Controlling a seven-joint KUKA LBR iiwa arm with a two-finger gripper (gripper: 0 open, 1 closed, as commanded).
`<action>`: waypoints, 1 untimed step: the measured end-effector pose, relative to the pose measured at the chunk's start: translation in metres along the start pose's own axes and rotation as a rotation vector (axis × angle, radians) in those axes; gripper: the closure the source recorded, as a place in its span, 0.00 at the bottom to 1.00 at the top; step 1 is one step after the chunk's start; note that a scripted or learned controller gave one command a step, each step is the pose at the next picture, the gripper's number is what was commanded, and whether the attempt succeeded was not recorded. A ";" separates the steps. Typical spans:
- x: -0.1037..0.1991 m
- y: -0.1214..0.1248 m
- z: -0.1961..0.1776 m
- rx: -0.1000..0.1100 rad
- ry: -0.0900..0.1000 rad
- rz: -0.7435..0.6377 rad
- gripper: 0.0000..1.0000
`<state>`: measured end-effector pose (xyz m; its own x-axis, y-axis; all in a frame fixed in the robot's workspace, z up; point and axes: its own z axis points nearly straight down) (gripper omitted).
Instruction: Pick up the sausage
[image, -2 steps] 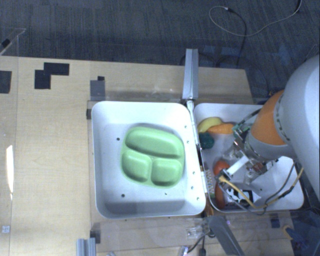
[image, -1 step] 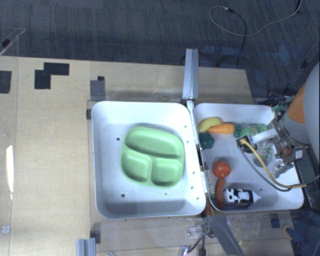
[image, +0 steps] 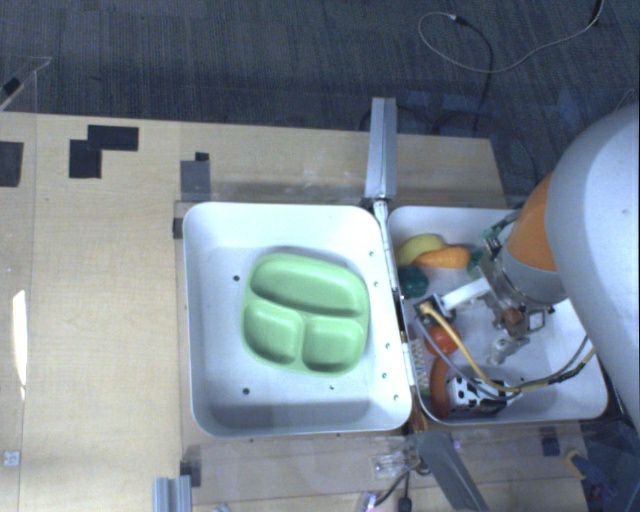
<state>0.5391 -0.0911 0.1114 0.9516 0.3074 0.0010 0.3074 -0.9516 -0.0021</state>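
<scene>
Sausage (image: 444, 350) likely light, firm, slick; lies in right bin (image: 590, 395) among 3 other toys. Best pinched mid-length, across width. Claw (image: 505, 335) just right of it; grip state unclear.

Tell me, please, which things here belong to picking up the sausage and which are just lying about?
Job in hand: reddish-brown soft piece, probably the sausage; grey robot hand; right white bin.
Lying about: green three-compartment plastic plate; yellow toy fruit; orange toy carrot; left white bin.
</scene>
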 end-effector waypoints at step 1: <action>0.017 0.044 -0.061 -0.003 0.002 0.029 0.00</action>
<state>0.5692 -0.1281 0.1723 0.9601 0.2797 0.0031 0.2797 -0.9601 0.0011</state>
